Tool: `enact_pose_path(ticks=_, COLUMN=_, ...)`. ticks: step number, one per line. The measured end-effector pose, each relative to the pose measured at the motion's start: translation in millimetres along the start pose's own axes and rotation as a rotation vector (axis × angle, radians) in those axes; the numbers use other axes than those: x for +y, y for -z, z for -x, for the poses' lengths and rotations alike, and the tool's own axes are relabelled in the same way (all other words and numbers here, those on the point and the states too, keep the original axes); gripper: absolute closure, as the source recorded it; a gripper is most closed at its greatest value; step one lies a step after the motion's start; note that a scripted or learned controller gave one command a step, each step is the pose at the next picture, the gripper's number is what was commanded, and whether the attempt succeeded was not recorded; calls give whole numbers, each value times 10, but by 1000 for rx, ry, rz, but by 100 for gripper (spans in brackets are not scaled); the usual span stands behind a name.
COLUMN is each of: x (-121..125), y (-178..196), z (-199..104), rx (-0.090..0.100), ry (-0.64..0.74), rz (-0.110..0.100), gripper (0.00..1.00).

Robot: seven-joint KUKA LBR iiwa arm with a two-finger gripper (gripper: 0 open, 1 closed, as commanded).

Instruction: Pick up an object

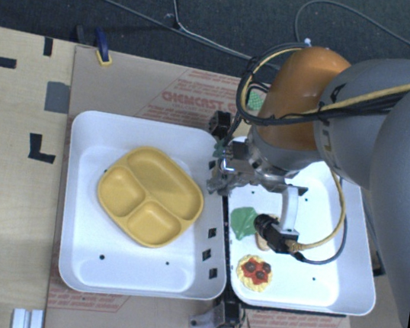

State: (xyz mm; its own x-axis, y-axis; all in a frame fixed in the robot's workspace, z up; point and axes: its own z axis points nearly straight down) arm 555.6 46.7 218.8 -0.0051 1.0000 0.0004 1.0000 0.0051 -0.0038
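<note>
Camera view: grey arm with orange band [308,98] over the right white bin [350,294].
We see the gripper [224,167] at the rim between the bins; we cannot tell if it is open or closed. Yellow three-compartment plastic plate [150,195] lies in the left white bin [71,254]. Small green soft piece [243,221] and round yellow toy pizza with red topping [254,272] lie in the right bin.

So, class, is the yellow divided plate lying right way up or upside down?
Right way up: the yellow divided plate shows three hollow compartments facing the camera, with raised ridges between them. It lies flat in a white bin.
</note>
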Motion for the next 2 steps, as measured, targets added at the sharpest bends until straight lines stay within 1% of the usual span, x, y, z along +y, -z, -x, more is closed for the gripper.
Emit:
enact_pose_path(ticks=1, x=-196, y=-59, z=-461, rx=-1, ry=0, rz=0, gripper=100)
enact_pose_path(ticks=2, x=-188, y=-56, z=-443, rx=-1, ry=-3, rz=1, gripper=0)
